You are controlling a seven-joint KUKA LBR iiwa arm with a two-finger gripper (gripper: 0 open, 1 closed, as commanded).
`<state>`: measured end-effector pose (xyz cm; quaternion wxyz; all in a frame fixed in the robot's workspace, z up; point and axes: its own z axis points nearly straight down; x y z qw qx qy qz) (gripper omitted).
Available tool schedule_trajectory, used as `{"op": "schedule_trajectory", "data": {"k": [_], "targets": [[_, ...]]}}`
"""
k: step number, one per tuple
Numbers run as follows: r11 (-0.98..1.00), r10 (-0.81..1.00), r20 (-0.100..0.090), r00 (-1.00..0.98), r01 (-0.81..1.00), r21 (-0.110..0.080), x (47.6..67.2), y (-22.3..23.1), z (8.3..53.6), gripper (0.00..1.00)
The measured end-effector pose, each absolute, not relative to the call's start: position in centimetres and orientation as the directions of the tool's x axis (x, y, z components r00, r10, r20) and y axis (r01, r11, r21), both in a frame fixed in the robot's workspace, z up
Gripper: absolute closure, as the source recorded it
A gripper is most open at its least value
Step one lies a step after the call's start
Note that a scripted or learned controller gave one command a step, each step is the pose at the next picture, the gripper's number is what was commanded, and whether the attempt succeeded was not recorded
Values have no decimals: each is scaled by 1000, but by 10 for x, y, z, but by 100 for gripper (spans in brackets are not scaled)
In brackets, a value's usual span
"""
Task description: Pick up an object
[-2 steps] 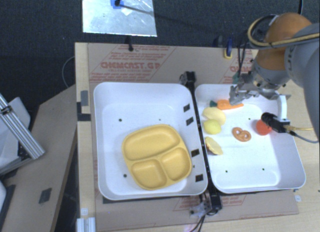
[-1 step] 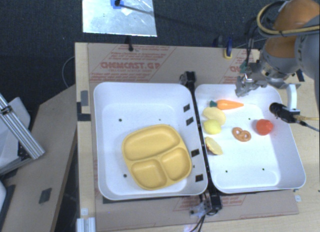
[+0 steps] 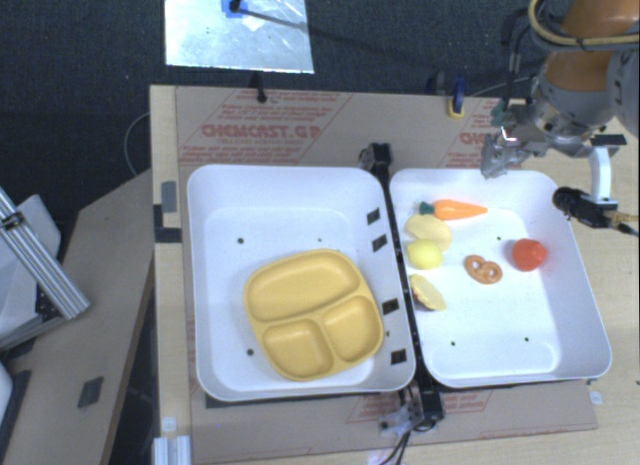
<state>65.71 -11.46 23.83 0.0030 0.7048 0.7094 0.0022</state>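
The right bin [image 3: 575, 348] holds an orange carrot [image 3: 459, 210], a pale yellow piece [image 3: 429, 229], a yellow-green round fruit [image 3: 425, 254], a yellow wedge [image 3: 428, 293], a brown pretzel-like ring [image 3: 484, 270] and a red tomato [image 3: 528, 253]. My gripper [image 3: 497, 161] hangs above the far rim of the right bin, up and to the right of the carrot, touching none of the objects.
The left bin [image 3: 215, 253] holds a yellow divided tray [image 3: 312, 311]. A black clip ridge [image 3: 392, 253] runs between the two bins. A shiny sheet [image 3: 238, 13] lies beyond the bench at the top.
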Motion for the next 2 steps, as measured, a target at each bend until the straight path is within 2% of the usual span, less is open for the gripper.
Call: {"op": "schedule_trajectory", "data": {"k": [1,2], "targets": [[10,1000,1,-10,1000,2,657,-71,237,100],[10,1000,1,-10,1000,1,651,-9,240,100]]}}
